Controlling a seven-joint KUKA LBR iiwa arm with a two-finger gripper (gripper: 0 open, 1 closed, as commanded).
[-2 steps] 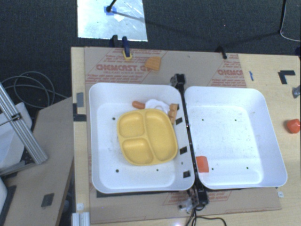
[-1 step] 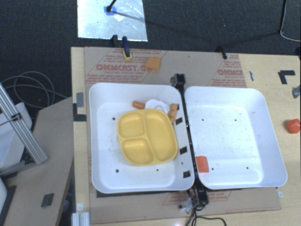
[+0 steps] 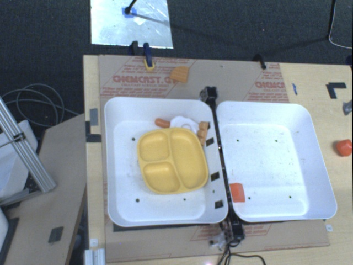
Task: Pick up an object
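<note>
A yellow three-compartment plate [image 3: 172, 162] lies in the left bin [image 3: 121, 164], right of its centre. Behind the plate, near the bin's far wall, an orange sausage-shaped piece [image 3: 162, 123] lies beside a white object [image 3: 185, 125]. A small tan piece [image 3: 203, 131] sits against the bin's right wall. An orange-red block [image 3: 236, 192] rests in the near left corner of the right bin [image 3: 287, 164].
A tan block [image 3: 179, 74] lies on the cardboard behind the left bin. A red-orange object [image 3: 343, 147] sits on the bench right of the right bin. A clamp [image 3: 148, 57] grips the bench's far edge, with a shiny metal sheet [image 3: 131, 15] beyond it.
</note>
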